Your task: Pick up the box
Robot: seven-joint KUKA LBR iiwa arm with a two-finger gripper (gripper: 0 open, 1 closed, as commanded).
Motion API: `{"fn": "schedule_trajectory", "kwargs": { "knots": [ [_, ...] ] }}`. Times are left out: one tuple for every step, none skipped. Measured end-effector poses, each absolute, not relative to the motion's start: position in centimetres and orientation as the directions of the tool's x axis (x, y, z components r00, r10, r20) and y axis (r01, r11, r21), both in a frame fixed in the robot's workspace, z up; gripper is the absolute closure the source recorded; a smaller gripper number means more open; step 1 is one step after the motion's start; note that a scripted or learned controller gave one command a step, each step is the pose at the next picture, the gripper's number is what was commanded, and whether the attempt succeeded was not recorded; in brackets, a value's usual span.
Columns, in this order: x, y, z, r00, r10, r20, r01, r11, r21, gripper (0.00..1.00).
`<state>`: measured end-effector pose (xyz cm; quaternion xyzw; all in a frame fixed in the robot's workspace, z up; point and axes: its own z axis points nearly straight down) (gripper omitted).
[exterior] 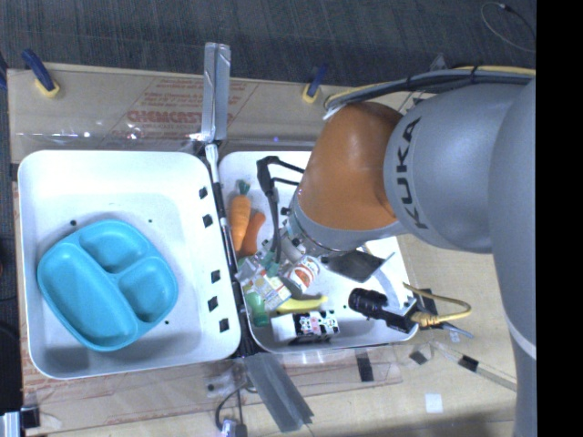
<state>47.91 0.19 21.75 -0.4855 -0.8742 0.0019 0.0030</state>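
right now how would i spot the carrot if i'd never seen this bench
Start at the right bin, the one the arm reaches over. Look along its left wall, beside the divider between the bins, in the upper half. The carrot is the only long orange thing there, lying above the heap of small packages.

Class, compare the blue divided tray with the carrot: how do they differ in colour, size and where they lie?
The blue divided tray is light blue; the carrot is orange. The tray is far larger and broad and flat; the carrot is slim and tapered. The tray lies in the left bin, the carrot in the right bin near the divider. Both rest untouched.
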Motion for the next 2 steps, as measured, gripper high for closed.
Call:
{"fn": "schedule_trajectory", "kwargs": {
  "knots": [
    [47.93,0.17,22.52,-0.531,0.847,0.006,0.847,0.531,-0.011,1.0],
    [47.96,0.16,23.3,-0.535,0.845,0.008,0.845,0.535,-0.016,1.0]
  ]
}}
